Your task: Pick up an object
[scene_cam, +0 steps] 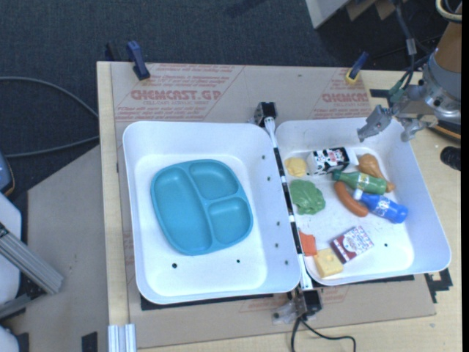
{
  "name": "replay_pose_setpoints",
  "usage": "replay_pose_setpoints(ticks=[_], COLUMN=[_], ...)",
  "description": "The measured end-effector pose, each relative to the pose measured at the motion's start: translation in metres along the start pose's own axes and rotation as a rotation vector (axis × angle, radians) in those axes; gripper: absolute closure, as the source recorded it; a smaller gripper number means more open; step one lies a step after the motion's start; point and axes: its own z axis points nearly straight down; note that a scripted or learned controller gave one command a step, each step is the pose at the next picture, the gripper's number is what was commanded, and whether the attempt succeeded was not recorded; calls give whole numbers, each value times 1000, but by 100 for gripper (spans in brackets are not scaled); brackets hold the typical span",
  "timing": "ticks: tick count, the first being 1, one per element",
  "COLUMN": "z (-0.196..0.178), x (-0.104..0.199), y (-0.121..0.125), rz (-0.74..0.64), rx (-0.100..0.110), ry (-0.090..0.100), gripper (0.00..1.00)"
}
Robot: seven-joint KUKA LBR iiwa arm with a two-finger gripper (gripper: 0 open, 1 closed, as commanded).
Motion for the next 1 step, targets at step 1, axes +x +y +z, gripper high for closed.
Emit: replay_pose_setpoints(ticks=[1], z=[159], x=[11], y=[46], rz=[-1], rx=[-4], ry=[-2], gripper=[0])
